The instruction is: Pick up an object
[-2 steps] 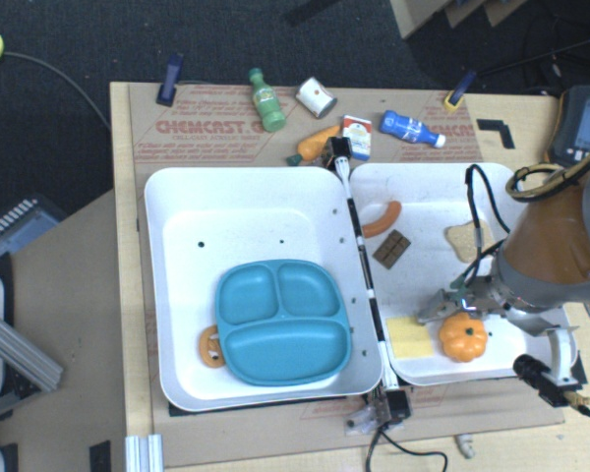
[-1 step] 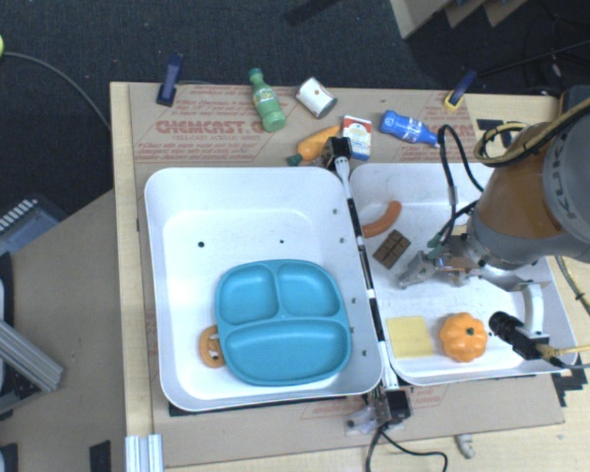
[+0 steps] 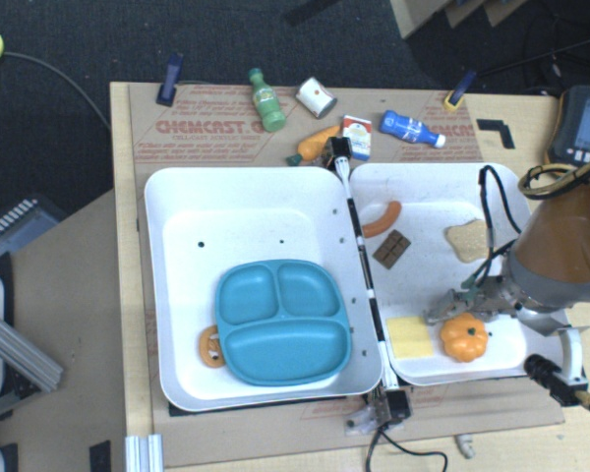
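We pick up the claw [image 3: 459, 305] low in the right bin [image 3: 428, 190], near its front edge, with the grey arm [image 3: 560, 264] coming in from the right. Whether it is spread or pressed together, we cannot tell; the metal parts blur into one grey cluster from this angle.

Right below it, toward the front wall, sits the small orange pumpkin [image 3: 464, 337]. That is the relation we watch: the pumpkin lies just on the near side of the claw, its top seemingly touching or all but touching the metal. Nothing sits plainly between the tips, so we call it unheld for now. It is round, so no long axis to line up with; we judge a short shift toward the front edge and a drop would put the tips around it.

Just to the left of the pumpkin lies a flat yellow slice of cheese [image 3: 410, 337], close enough to get nudged. Further back we see a brown chocolate bar [image 3: 391, 250], a sausage [image 3: 381, 219] by the divider, and a pale slice of bread [image 3: 465, 239] well behind the claw.

Across the divider, the left bin [image 3: 177, 205] carries a blue divided plate [image 3: 280, 321] with a pretzel [image 3: 210, 346] peeking out at its left, well apart from the action. On the worktop [image 3: 216, 116] behind, a green bottle [image 3: 267, 101] and a blue bottle [image 3: 411, 129] lie out of play.
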{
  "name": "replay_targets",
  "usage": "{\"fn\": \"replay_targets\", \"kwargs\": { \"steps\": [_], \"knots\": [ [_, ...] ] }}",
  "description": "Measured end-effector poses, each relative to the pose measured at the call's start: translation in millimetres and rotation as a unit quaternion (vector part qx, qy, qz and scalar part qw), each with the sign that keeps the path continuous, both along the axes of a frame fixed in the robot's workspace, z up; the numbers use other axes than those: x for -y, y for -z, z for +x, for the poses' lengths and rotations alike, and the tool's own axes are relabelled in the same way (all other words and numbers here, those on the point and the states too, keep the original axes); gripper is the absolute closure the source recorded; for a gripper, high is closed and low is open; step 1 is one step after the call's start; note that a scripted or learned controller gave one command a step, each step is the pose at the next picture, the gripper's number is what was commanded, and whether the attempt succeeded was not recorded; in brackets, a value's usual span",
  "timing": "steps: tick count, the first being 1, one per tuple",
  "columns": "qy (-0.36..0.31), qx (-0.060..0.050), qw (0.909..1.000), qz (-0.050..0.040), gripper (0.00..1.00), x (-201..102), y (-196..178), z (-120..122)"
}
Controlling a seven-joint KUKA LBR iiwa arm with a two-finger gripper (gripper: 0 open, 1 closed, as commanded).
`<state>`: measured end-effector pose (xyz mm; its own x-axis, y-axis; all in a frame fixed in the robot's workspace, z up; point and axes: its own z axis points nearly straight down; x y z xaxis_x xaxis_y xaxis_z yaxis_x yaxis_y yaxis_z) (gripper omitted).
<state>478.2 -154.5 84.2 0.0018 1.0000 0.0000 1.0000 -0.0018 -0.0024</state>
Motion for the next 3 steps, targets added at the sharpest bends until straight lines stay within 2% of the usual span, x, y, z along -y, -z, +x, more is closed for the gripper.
{"fn": "replay_targets", "kwargs": {
  "steps": [1,2,3],
  "knots": [
    [-0.001,0.002,1.0000,0.0000,0.00,-35,0,49],
    [0.000,0.000,1.0000,0.0002,0.00,-19,0,0],
    [-0.001,0.002,1.0000,-0.0002,0.00,-25,0,51]
  ]
}}
